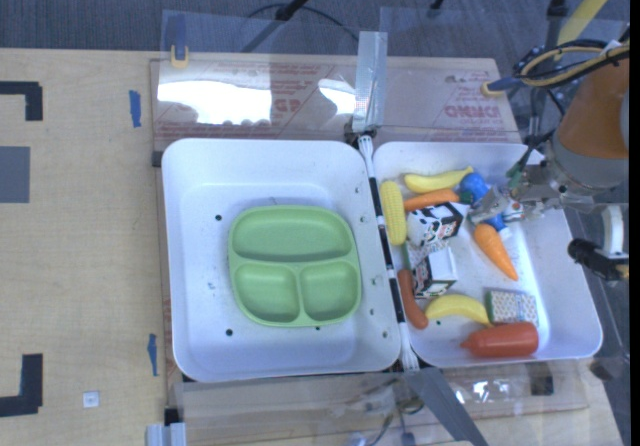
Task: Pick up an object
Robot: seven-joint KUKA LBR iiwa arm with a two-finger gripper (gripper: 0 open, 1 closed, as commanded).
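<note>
Several toy foods crowd the right bin [585,319], and the tool [503,202] hangs over their upper right part, near a blue piece [474,185] and the thick end of a carrot [495,247] that points down and right. Whether the tool is spread or pressed together cannot be told from this slant, and nothing can be seen between its tips.

Just left of the blue piece lies a yellow banana [437,180], with a smaller orange carrot [432,200] under it. A corn cob [393,212] lies along the bin's left wall. Beside it sit a black-and-white carton [435,226] and a small box [435,272] below that. A red-orange sausage [411,301] lies against the left wall lower down, touching a second banana [457,307]. A speckled sponge-like block [512,306] rests just above a red pepper-shaped piece [501,339] near the front rim.

The left bin [190,234] carries a green divided plate [295,265] with three compartments, all bare. Both bins sit side by side on the pale wooden desk [70,234]. The grey arm [592,159], with its orange band [598,114], comes in from the right.
</note>
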